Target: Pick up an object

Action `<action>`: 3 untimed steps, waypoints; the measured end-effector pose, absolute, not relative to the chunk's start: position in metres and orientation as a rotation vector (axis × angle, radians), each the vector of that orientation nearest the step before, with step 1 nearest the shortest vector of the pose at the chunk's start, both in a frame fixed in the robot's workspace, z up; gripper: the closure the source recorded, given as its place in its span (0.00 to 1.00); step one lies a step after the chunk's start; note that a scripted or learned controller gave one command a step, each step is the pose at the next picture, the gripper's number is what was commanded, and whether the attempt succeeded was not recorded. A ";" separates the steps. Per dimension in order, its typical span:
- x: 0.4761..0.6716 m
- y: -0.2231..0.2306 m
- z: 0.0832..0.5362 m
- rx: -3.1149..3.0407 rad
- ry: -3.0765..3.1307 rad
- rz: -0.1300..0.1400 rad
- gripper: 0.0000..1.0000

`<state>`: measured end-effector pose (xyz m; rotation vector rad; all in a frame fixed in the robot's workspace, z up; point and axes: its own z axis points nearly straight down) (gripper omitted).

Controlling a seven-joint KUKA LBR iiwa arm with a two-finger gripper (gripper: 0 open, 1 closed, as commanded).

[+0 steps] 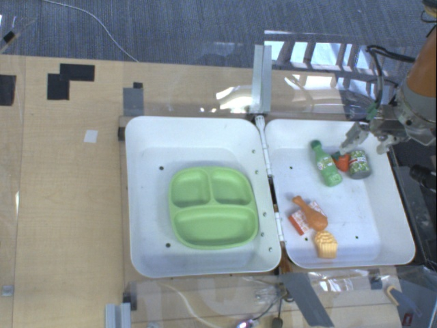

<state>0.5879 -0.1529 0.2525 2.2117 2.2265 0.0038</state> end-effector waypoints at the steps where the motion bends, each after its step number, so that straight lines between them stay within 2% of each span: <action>1: 0.638 -0.148 0.184 2.210 2.229 0.003 0.00; 2: 0.654 -0.152 0.089 2.205 2.224 0.009 0.00; 3: 0.657 -0.150 0.103 2.195 2.227 0.019 1.00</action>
